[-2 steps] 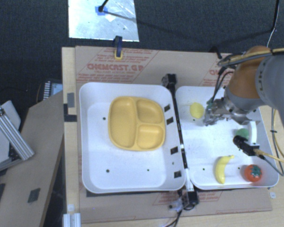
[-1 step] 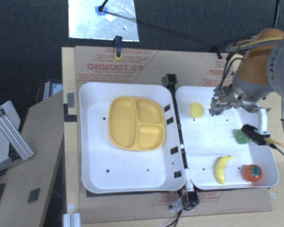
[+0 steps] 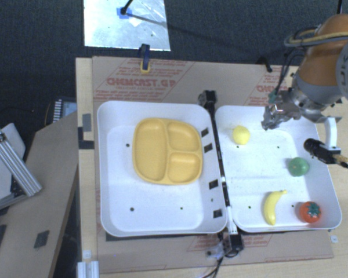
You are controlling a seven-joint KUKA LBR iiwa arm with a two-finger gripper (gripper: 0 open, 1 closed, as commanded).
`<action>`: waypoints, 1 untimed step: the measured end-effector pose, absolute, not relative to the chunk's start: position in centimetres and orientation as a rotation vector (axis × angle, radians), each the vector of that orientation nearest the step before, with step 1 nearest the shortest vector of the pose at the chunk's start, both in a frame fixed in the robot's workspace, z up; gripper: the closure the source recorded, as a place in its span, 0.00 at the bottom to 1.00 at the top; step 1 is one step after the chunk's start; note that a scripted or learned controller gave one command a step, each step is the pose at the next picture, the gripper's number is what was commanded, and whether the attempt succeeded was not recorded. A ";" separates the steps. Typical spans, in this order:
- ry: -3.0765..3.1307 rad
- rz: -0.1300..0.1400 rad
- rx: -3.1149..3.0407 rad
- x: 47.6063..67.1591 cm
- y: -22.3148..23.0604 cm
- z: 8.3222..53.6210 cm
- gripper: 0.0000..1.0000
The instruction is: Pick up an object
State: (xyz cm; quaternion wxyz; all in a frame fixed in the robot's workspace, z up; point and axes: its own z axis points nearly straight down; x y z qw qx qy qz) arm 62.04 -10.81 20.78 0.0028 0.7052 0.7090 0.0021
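Note:
The right bin (image 3: 255, 172) holds a small yellow ball-like fruit (image 3: 240, 135) near its far left, a green round fruit (image 3: 298, 167) at the right side, a banana (image 3: 271, 205) near the front and a red tomato-like fruit (image 3: 310, 211) in the front right corner. My gripper (image 3: 269, 121) hangs over the far part of the right bin, just right of the yellow fruit and apart from it. Nothing shows between its fingers.
A yellow divided plate (image 3: 166, 150) lies in the left bin (image 3: 122, 207). A black divider with clips (image 3: 216, 155) runs between the bins. A black tool on the arm (image 3: 319, 150) juts over the right bin's right rim. Brown cardboard (image 3: 156, 80) lies behind.

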 end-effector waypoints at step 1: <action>2.224 0.006 2.211 61.5 -10.7 25.5 1.00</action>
